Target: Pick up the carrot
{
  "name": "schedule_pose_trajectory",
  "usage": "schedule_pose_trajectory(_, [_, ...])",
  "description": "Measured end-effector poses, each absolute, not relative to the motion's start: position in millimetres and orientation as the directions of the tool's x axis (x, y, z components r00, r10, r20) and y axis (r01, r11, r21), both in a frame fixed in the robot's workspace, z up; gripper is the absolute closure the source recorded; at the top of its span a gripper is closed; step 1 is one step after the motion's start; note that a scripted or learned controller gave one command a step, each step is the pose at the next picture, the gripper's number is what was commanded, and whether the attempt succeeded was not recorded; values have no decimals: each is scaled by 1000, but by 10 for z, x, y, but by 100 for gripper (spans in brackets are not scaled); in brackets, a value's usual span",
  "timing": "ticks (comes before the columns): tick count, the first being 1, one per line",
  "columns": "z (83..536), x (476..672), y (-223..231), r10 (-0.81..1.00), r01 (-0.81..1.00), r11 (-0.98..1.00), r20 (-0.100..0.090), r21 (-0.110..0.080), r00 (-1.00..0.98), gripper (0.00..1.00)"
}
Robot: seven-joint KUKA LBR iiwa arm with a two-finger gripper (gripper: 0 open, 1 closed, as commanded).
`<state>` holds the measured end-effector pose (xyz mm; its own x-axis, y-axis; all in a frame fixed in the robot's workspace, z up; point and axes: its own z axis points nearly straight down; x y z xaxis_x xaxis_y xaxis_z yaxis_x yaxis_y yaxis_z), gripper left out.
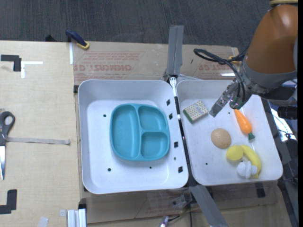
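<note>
Camera view: two white bins are sitting side by side, and everything here is placed relative to the right bin (272, 141). Inside it are lying one carrot (243, 122), one tan egg-shaped ball (220, 138), one banana (246, 156), one small white object (244, 170) touching the banana, and one speckled sponge (195, 110).

The carrot is lying in the bin's upper right part, near its right wall, with its green tip pointing toward the bin's near edge. The gripper (226, 100) is hanging over the bin's upper middle, between the sponge and the carrot, just beside the carrot's orange end. Its fingers are reading as one dark slanted shape, so I cannot tell how wide they are standing; nothing is showing between them.

Open floor is lying along the bin's near-left corner. Left of this bin, the left bin (90, 126) is holding one blue divided plate (140, 132). One pair of scissors (4, 126) is lying well apart, on the bench.
</note>
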<state>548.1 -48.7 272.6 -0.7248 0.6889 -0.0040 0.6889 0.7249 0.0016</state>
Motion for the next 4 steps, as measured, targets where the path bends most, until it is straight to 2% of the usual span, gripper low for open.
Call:
schedule_pose_trajectory(1, [1803, 6121, -1094, 467, 467, 884, -4, 0, -884, 100])
schedule_pose_trajectory(2, [1060, 5461, -1649, 599, 599, 801, -25, 12, -801, 100])
schedule_pose_trajectory(3, [2105, 5789, -2224, 675, 675, 738, -5, 1, -738, 100])
schedule_pose_trajectory(4, [928, 5683, -2185, 841, 841, 541, 0, 2, -541, 100])
